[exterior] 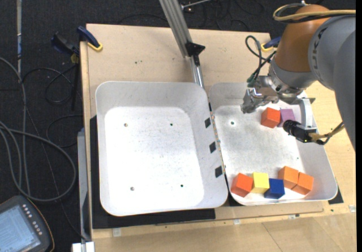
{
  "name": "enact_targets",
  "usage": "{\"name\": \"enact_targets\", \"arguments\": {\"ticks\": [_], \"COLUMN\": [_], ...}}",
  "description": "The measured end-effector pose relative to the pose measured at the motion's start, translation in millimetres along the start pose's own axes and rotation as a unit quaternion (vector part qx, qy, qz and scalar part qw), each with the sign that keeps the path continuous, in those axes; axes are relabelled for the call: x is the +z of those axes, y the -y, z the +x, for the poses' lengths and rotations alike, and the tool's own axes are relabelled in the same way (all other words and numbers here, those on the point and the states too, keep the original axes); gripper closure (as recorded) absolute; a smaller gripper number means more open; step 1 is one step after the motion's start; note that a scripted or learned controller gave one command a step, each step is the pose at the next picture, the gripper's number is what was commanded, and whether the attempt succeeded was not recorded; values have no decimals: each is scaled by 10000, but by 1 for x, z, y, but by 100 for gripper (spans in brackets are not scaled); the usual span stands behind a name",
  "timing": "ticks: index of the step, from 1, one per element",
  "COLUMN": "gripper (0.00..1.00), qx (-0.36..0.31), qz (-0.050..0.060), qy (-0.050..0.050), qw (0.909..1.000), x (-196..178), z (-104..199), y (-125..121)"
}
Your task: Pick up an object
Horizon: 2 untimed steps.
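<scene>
The tool point(250, 104) hangs over the far end of the right bin point(266, 143), low above its floor, and the view from above does not settle how far apart its fingers stand or whether anything sits between them. Just right of the tool lies an orange block point(271, 117), with a pale purple block point(287, 114) touching its right side, both near the bin's far right wall. A black cable fitting point(295, 129) from the arm point(317, 42) hangs just beside these two on their near side. Well apart from the tool, along the bin's near wall, sits a tight row: an orange cube point(242, 183), a yellow cube point(261, 181), a blue cube point(275, 188), and two more orange cubes point(297, 179) at the right end. Between the tool and that row the bin floor lies bare. Left of the tool the rim of the left bin point(150, 146) overlaps the right bin's edge, with black clips point(213, 146) along the seam. A grey metal rail point(172, 11) slants across the surface point(141, 53) beyond the tool.
</scene>
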State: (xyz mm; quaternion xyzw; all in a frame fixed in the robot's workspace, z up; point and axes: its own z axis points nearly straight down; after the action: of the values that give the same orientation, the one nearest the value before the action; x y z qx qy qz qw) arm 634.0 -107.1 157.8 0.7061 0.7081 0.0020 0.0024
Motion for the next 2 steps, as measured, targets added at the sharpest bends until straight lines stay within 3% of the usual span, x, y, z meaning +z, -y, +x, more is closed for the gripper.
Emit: {"name": "enact_targets", "arguments": {"ticks": [2], "gripper": [100], "qx": [0], "qz": [-3], "qy": [5], "qw": [10000], "x": [-107], "z": [0], "y": [-10]}}
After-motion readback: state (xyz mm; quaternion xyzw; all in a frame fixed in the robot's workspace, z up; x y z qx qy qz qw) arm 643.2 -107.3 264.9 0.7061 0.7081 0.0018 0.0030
